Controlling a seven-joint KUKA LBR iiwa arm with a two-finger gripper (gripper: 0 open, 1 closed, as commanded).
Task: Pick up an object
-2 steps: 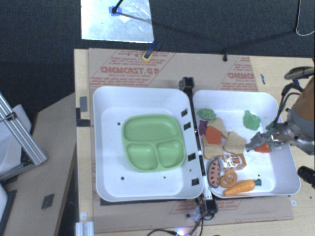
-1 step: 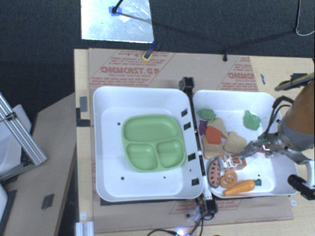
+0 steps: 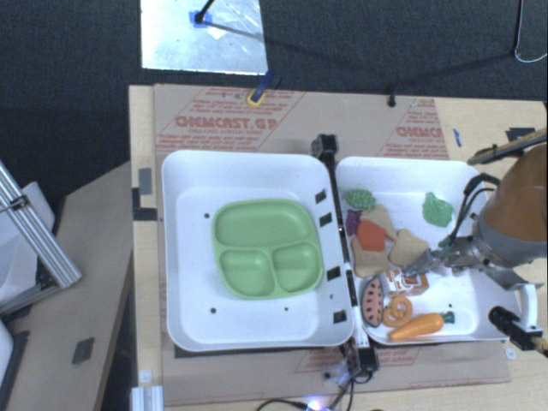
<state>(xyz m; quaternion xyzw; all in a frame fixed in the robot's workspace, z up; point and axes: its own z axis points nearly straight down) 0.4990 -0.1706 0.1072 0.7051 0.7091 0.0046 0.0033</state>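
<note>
Divided plate (image 3: 264, 248) lies in left bin (image 3: 184, 315). Toy foods cluster in right bin (image 3: 402, 171), mostly toward its left side; carrot (image 3: 417, 325) nearest front edge.

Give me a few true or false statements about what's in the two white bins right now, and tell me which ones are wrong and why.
1. The green divided plate lies in the left bin. True.
2. The carrot lies in the left bin. False: it lies near the front edge of the right bin.
3. The gripper is over the right bin. True.
4. The watermelon slice sits on the green plate. False: it lies in the right bin, beside the pretzel.
5. The toy food is piled in the right bin. True.
</note>
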